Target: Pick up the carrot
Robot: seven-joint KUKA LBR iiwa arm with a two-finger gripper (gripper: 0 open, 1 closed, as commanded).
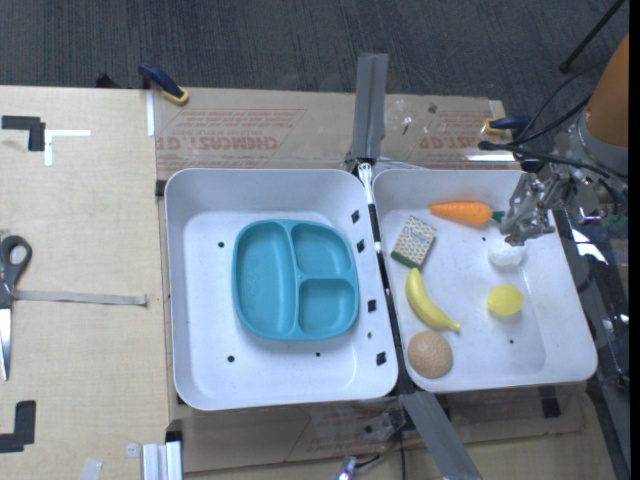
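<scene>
Looking down on the bench (80,248) at a slant, so here's the rundown:

Hard to see: tool (520,230) is a shiny metal tangle with cables around it, and I honestly can't tell how wide it's open or whether it has anything in it.
Cut off: arm (608,108) comes in from the right and the frame edge chops most of it, just the orange band and some grey at the wrist.
Blurry bit: a small white blob (506,256) sits right under the tool tip; can't make out what it is.
Arm pose: wrist is over the right bin's (560,368) upper right corner, tool pointing down and a bit leftward toward the bin floor.
Carrot: carrot (462,211) lies on its side near the back wall of the right bin, green end toward the tool. It's just left of the tool tip, close, but I can't say if they touch. It's on the bin floor, not lifted.
Other stuff in right bin: a speckled green sponge (414,241) near the divider, a banana (428,301) below it, a round tan ball (430,354) at the front, a yellow lemon (505,300) below the white blob.
Left bin: left bin (190,368) holds a teal divided plate (296,279), three compartments.
Bench extras: scissors (10,288) at the far left edge, partly cut off, and a blue and yellow clamp (163,81) at the back.
</scene>
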